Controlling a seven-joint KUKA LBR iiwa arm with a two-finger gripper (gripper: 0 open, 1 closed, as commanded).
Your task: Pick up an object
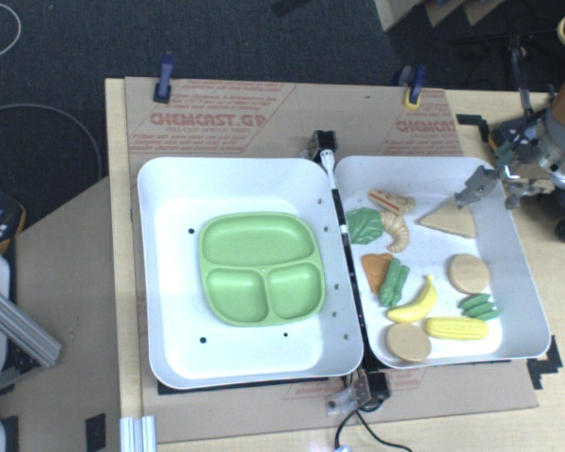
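1. End effector point(487, 185) sits over the upper right corner of the right bin point(525, 281), just beside the tan wedge point(450, 220). Can't tell how far open it is; nothing seen held.
2. Left bin point(160, 281): one green divided plate point(261, 267), roughly centred, three compartments.
3. Right bin, near the divider: green leaf piece point(363, 225), with a hot dog point(390, 201) and a tan curved piece point(397, 233) beside it.
4. Below those: orange wedge point(374, 271) touching a green pod point(394, 283).
5. Banana point(415, 305) lies tilted, mid-bin. Tan disc point(409, 342) just below it at the front rim.
6. Corn cob point(456, 328) lies flat beside the banana's lower end.
7. Round cookie point(469, 273) right of centre, small green veg point(477, 305) just under it.
8. Table point(122, 205): cardboard sheet under both bins, clamped at the back edge.
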